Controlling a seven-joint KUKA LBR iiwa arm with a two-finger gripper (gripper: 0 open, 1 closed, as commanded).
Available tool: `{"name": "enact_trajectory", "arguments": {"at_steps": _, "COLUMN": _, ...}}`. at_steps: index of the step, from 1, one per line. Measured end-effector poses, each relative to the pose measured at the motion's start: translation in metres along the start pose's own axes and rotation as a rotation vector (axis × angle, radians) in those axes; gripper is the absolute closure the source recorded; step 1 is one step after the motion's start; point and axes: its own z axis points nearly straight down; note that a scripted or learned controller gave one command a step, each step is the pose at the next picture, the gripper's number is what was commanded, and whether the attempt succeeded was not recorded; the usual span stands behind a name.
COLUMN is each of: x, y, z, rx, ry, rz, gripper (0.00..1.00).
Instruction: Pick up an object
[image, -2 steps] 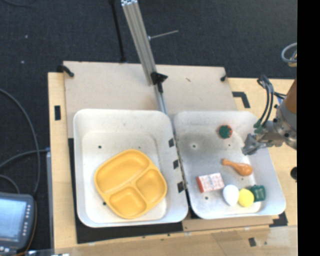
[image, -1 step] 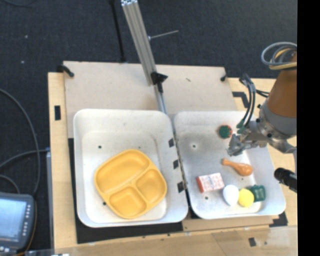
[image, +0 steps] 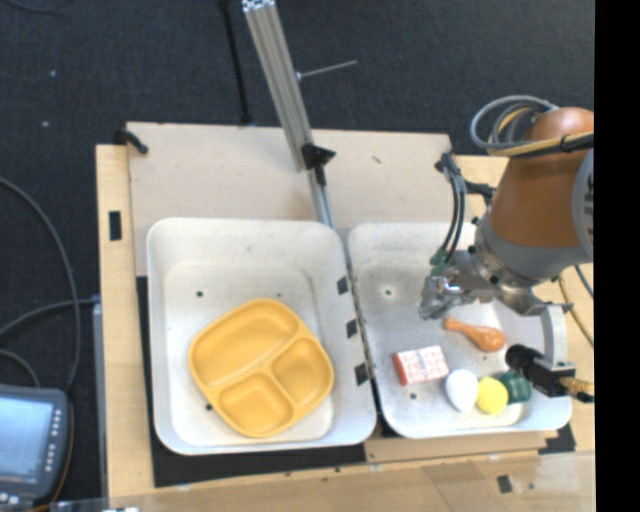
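Readable text: none anywhere.
Small red-and-white printed box: markings there, too blurred to read.

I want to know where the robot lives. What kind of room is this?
Probably a robot lab or workshop, not a home. A wooden bench holds two white bins, cables trail over dark carpet, and a metal camera pole stands over it.

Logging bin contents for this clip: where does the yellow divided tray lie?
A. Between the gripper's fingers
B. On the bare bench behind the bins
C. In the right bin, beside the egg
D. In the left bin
D: the yellow divided tray lies flat on the floor of the left bin, apart from the small items in the right bin.
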Motion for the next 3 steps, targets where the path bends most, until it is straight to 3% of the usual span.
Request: {"name": "enact_trajectory", "arguments": {"at_steps": 3, "x": 0.144, "y": 0.02, "z": 0.001, "rx": 0.001, "ry": 0.001, "rz": -0.001, "gripper": 1.0}}
